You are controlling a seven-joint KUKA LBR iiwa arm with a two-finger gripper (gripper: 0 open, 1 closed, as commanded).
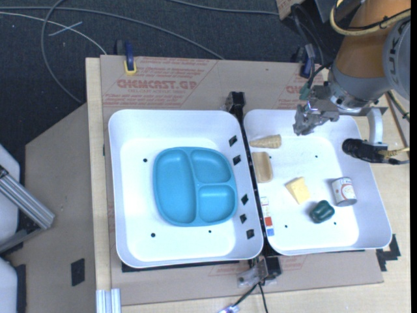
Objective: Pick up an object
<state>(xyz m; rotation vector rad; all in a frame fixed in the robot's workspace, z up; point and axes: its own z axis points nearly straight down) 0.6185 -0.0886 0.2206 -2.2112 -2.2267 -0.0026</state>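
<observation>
- Your gripper (305, 124) is hovering over the right bin's (371, 230) back edge; you cannot tell its state.
- Nearest it, a tan cone-shaped piece (266, 141) is lying in that bin, ungrasped.

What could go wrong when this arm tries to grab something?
The tool hangs near the right bin's far rim, so it might catch the wall. The cone-shaped piece and tan block lie close together by the divider, so it may nudge both. The small can could roll away.
</observation>
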